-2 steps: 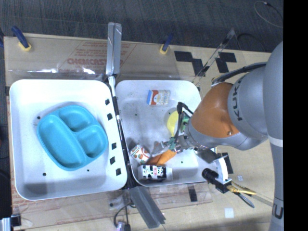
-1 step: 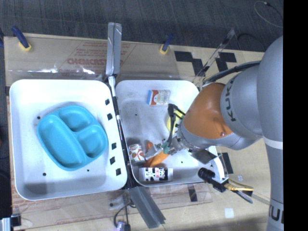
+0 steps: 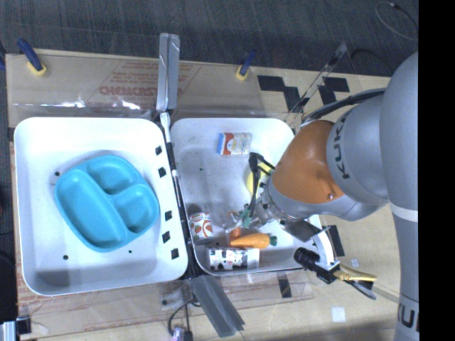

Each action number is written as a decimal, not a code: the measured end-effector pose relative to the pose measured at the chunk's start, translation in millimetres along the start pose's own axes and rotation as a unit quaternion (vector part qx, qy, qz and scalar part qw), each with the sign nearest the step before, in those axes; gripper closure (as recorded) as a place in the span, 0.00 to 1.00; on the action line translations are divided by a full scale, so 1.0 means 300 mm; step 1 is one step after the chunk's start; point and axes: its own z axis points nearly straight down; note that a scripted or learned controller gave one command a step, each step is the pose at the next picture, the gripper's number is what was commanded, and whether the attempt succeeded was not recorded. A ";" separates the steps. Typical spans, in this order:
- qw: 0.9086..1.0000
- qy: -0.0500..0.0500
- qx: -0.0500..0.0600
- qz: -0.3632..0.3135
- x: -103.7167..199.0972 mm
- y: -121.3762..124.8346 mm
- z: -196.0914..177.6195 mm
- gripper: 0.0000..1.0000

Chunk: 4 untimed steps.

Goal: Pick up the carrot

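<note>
Carrot [image 3: 250, 241] lying flat at the near edge of the right bin [image 3: 206, 144], just beyond a black-and-white carton [image 3: 233, 259]. Gripper [image 3: 249, 217] low over the bin just above the carrot; jaws' state impossible to tell. Blue divided tray [image 3: 106, 201] in the left bin [image 3: 28, 190].

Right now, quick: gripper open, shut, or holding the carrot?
Gripper: cannot be told; it sits low in the right bin, just above the carrot.

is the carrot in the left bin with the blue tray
No, the carrot lies in the right bin, near its front wall, while the blue tray sits in the left bin.
</note>
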 end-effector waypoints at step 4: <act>0.971 0.008 0.007 -0.238 -0.050 -0.040 0.051 0.00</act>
